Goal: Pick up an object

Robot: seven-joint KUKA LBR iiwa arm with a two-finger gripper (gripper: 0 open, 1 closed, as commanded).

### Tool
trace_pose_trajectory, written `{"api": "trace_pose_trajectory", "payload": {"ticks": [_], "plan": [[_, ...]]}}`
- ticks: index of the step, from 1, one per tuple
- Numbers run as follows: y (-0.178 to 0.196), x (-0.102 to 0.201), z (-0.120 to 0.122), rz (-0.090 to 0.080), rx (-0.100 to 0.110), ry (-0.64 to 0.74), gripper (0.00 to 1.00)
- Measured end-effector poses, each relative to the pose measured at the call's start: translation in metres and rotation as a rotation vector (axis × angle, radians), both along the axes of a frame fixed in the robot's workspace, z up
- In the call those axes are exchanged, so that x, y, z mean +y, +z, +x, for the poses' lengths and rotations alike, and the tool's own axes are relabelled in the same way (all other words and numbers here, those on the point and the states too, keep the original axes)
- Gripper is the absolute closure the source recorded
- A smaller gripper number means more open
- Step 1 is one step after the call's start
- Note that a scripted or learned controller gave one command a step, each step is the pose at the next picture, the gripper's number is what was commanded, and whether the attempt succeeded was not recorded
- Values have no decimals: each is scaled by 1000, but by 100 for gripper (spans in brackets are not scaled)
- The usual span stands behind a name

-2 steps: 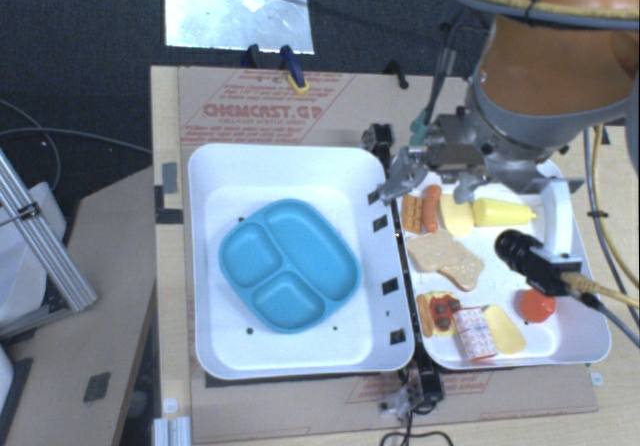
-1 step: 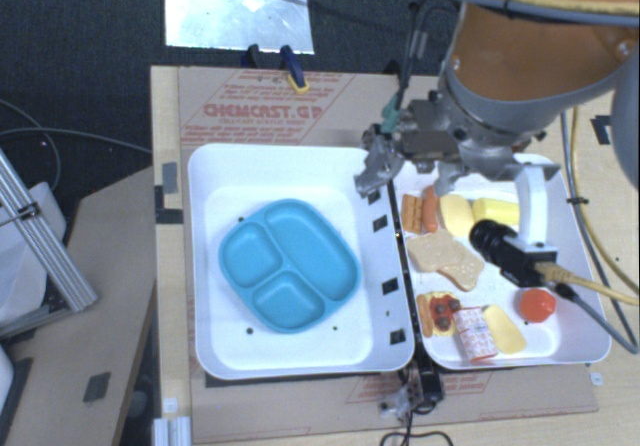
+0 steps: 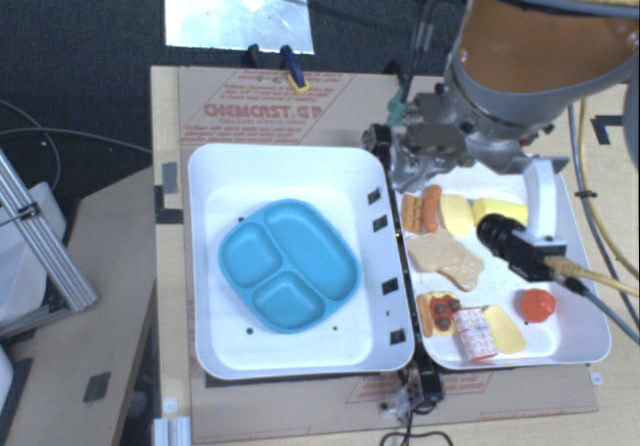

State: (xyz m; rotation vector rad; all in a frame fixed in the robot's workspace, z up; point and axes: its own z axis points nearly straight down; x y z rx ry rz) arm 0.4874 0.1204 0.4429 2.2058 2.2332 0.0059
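Red-and-white carton (image 3: 475, 333) and red tomato (image 3: 537, 305) lie nearest in right bin (image 3: 590, 334); bread slice (image 3: 446, 261) and sausage (image 3: 431, 208) behind. Blue divided plate (image 3: 289, 263) sits in left bin (image 3: 215, 234). Hand (image 3: 425, 149) hangs over right bin's far edge; grip state cannot be told.

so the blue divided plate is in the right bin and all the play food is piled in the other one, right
Not quite. In the camera view the blue divided plate lies in the left bin, not the right one. The rest holds: the play food, such as the bread slice and the tomato, is in the other bin.
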Motion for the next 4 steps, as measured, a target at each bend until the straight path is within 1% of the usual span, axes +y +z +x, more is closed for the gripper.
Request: {"api": "trace_pose_trajectory", "payload": {"ticks": [4], "plan": [[44,0,3,1,-9,26,100]]}}
